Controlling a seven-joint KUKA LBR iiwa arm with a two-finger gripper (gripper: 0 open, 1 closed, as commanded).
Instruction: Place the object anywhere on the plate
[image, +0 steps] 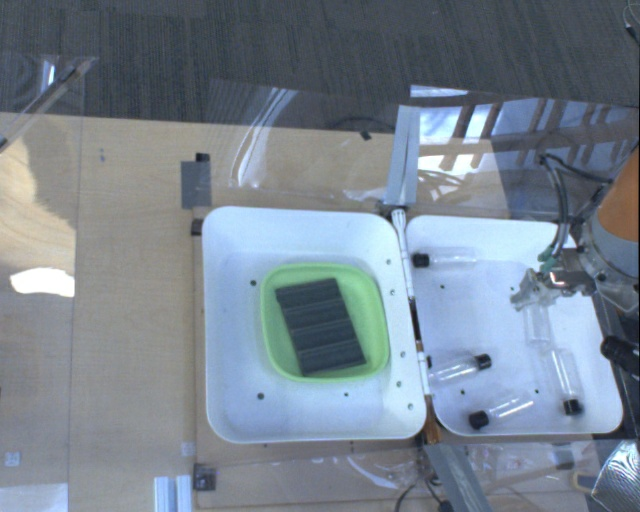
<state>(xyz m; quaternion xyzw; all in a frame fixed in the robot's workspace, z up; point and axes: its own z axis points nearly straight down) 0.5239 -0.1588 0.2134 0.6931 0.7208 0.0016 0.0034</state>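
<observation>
lying dark block (319, 326) on green plate (373, 318), clear vials (462, 366) scattered nearby, fingers (541, 287) state unclear

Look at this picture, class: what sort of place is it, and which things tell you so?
Probably a robotics lab test bench: a robot arm reaching over two white bins, clear black-capped vials scattered in the right bin, and a green plate holding a dark ridged block.
</observation>
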